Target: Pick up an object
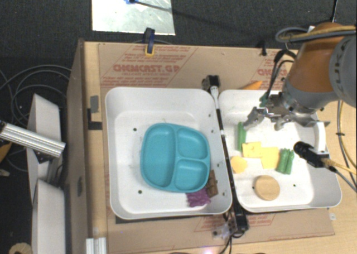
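Observation:
My gripper [266, 120] hangs over the back of the right bin [329, 191], reaching in from the right. Its fingers [252, 118] are spread open with nothing between them. Just below it in the bin stands a green stick [241, 134]. Nearer the front lie a yellow block [251, 149], a second yellow piece [270, 158], a small pale yellow lump [239, 164], a ridged green object [286, 161] and a round tan disc [267, 187]. None of them touches the gripper.
The left bin [120, 135] holds a teal divided plate [174, 157], with a purple object [196, 197] and a brown one [212, 183] at its front right. An orange item [254, 85] lies behind the right bin. A black part with a cable [309, 154] juts over that bin's right side.

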Robot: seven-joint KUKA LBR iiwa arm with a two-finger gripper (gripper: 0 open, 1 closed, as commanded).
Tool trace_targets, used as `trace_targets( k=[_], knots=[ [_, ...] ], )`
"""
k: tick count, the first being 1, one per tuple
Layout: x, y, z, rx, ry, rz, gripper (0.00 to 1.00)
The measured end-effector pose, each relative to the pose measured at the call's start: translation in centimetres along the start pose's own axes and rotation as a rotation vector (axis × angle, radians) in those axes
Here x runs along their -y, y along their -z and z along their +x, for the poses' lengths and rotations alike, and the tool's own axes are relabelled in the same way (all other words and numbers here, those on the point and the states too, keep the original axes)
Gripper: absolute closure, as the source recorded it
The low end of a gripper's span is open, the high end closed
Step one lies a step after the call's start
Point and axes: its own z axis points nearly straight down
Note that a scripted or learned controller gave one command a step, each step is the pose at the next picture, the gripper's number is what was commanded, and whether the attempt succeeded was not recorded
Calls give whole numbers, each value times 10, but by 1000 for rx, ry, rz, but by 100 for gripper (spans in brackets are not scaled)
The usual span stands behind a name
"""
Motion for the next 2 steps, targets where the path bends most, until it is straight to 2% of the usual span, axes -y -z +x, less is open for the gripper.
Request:
trace_targets(
  k=[1,2],
  knots=[
    [54,-103,-7,0,-2,5,0],
    [-42,-104,-30,4,5,-16,0]
  ],
)
